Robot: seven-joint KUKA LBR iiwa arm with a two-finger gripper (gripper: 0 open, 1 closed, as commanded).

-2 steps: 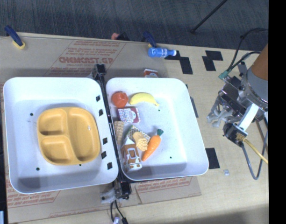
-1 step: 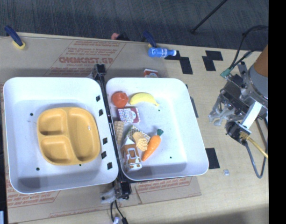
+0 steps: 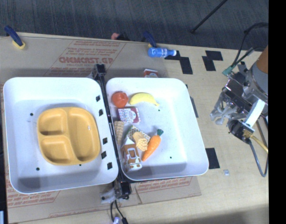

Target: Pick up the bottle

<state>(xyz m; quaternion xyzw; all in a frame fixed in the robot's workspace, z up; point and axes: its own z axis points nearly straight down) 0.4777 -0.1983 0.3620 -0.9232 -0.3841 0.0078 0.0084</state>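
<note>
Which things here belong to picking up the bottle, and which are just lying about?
For the job: brown bottle, hand.
Lying about: tomato, banana, carrot, red packet, yellow divided plate.

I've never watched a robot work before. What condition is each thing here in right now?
Bottle: lying in the right bin, untouched.
Carrot: lying tilted beside the bottle.
Banana: lying flat.
Yellow tray: flat in the left bin.
Gripper: outside the bins, holding nothing.
</note>
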